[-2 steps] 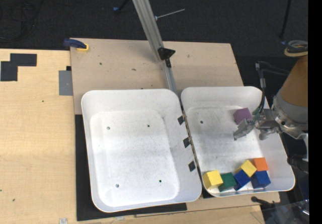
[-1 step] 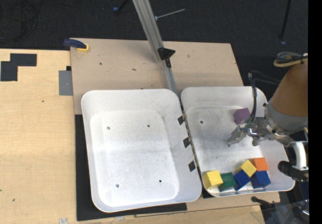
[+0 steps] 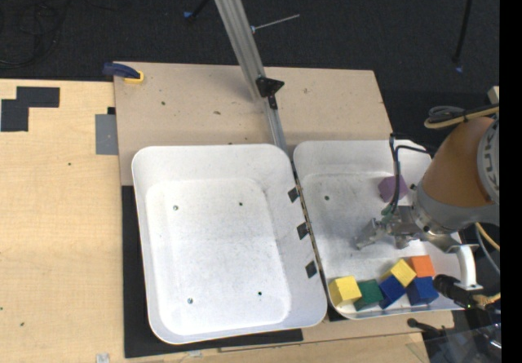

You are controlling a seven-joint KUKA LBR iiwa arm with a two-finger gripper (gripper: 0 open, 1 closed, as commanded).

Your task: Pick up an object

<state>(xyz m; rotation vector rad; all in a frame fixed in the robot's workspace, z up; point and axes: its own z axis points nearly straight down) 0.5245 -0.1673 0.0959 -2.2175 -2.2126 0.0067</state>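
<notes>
Found the arm (image 3: pixel 457 178) reaching in from the right, with the gripper (image 3: pixel 377 232) low over the bare floor of the right bin (image 3: pixel 342 149), about midway along it. Could not tell whether it stood open or shut, nor whether it had hold of anything. Found the blocks bunched in that bin's near right corner, apart from the gripper and nearer the camera. Noted a yellow block (image 3: pixel 346 289) furthest left, touching a green block (image 3: pixel 369 294). Then a blue block (image 3: pixel 391 292), with a second yellow block (image 3: pixel 402 272) just behind it. Then an orange block (image 3: pixel 422 264) behind and to the right, and a second blue block (image 3: pixel 422 292) in front of the orange one, at the right end of the bunch. Noted a purple thing (image 3: pixel 391 187) toward the bin's far right, close by the arm and partly hidden by a black cable (image 3: pixel 395 161); could not make out its shape. Saw the left bin (image 3: pixel 140 170) alongside, edge to edge with the right one, with three black clips (image 3: pixel 302 231) along the seam. Saw a metal rail (image 3: pixel 241 31) slanting up from the far end of that seam, and a blue clamp (image 3: pixel 122 71) at the board's far left corner.
</notes>
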